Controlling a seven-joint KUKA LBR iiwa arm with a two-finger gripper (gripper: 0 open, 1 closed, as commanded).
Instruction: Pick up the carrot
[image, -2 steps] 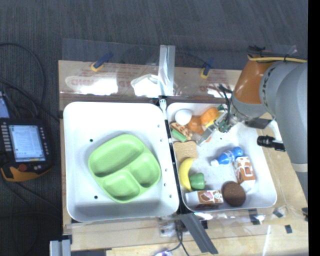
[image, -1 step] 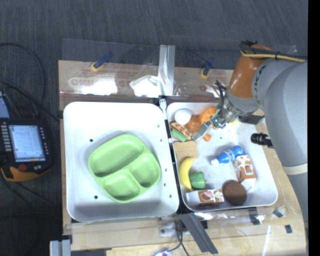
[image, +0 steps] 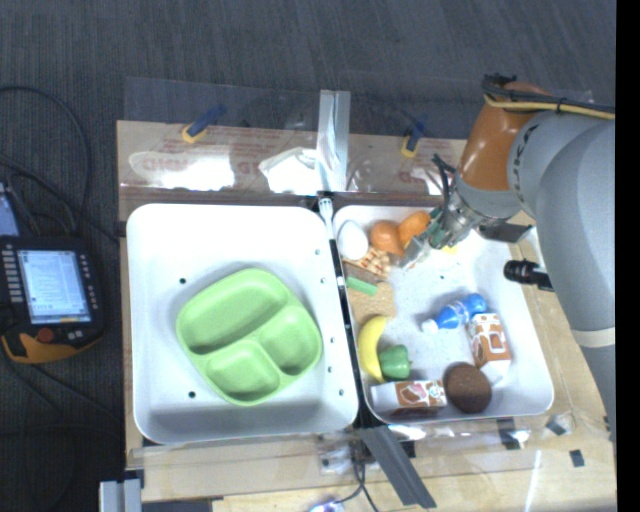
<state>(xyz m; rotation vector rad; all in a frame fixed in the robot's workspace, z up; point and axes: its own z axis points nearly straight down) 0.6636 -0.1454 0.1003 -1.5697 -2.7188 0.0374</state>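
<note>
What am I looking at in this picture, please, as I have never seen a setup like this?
This is a single camera fixed above a bench, looking down at a slant. The grey arm with an orange band reaches in from the right; its gripper sits low at the far end of the right bin, beside the carrot it is meant to pick up. That bin also holds an orange, an egg, a banana, a bottle and a brown ball. The left bin holds a green tray. Whether anything is held cannot be told.
</note>
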